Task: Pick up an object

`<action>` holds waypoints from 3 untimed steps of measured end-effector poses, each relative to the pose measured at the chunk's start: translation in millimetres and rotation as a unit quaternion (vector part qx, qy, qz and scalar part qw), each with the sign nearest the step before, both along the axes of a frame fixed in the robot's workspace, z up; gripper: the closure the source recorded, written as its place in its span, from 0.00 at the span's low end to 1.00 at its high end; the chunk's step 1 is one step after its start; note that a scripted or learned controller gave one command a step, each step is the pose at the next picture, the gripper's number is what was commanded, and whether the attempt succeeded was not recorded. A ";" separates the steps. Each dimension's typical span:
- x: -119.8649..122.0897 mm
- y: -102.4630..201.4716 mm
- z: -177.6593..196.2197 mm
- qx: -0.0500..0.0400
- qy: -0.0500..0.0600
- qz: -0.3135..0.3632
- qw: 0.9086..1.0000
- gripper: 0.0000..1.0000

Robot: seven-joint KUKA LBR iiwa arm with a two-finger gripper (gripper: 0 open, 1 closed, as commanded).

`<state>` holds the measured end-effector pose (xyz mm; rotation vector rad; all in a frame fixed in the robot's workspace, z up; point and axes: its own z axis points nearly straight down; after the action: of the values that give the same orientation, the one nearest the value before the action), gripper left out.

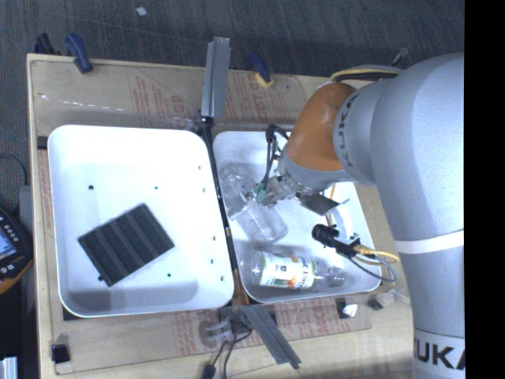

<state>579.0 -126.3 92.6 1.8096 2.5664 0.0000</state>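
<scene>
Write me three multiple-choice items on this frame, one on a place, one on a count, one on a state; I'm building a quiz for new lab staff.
1. Where does the dark ribbed panel lie?
A. in the left bin
B. in the right bin
C. on the floor

2. How many white bins stand on the bench?
A. one
B. two
C. three

3. How does the labelled bottle rest?
A. upright
B. on its side
C. hanging from the arm

Answers:
1 A: the panel sits on the left bin's floor.
2 B: two bins stand side by side.
3 B: the bottle lies lengthwise along the right bin's near edge, below the gripper.
</scene>
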 end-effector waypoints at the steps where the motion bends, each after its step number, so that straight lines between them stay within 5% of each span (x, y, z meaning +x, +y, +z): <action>1: -71.7 -43.8 0.1 0.000 0.000 0.021 1.000 0.00; 2: -23.4 -16.9 -0.5 0.001 0.001 0.020 1.000 0.00; 3: -22.1 -16.5 11.0 0.000 0.000 0.022 1.000 1.00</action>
<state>556.9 -142.8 103.6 1.7534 2.6053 0.0017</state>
